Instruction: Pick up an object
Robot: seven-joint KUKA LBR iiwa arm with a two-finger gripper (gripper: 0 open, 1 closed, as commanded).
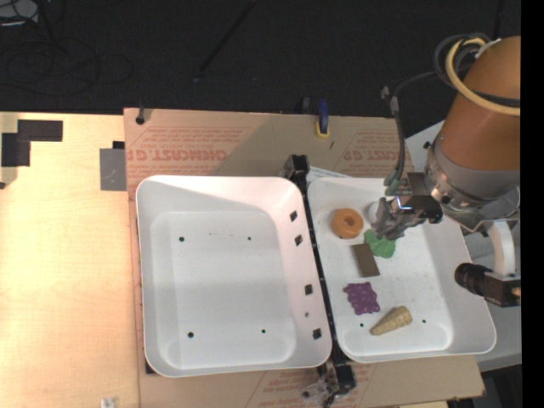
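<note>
Camera view: looks down at a slant on two white bins side by side; the arm comes in from the right.
Likely target: a green object [382, 246] in the right bin [476, 334], upper middle, partly covered by the tool, so its shape is hard to read.
Gripper [389, 221]: low over the green object, at or just above its top edge; whether it is open, closed or gripping cannot be told from this angle.
Why it sits there: judging from the task, the arm is lined up over the green object to try a pick; nothing is visibly lifted yet.
Closest neighbour: a dark brown flat block [366, 260] lies just beside the green object, touching or nearly so, which could get in the way of a clean grasp.
Orange ring [347, 223]: left of the gripper, near it but apart.
Purple cluster [362, 297]: lower in the same bin, below the brown block, apart from it.
Tan cone [392, 320]: on its side near the front of the right bin, just beside the purple cluster.
Left bin [153, 228]: bare white floor with a few small dark dots.
Bench: cardboard sheet [221, 147] under both bins, pale wood surface [59, 270] to the left.
</note>
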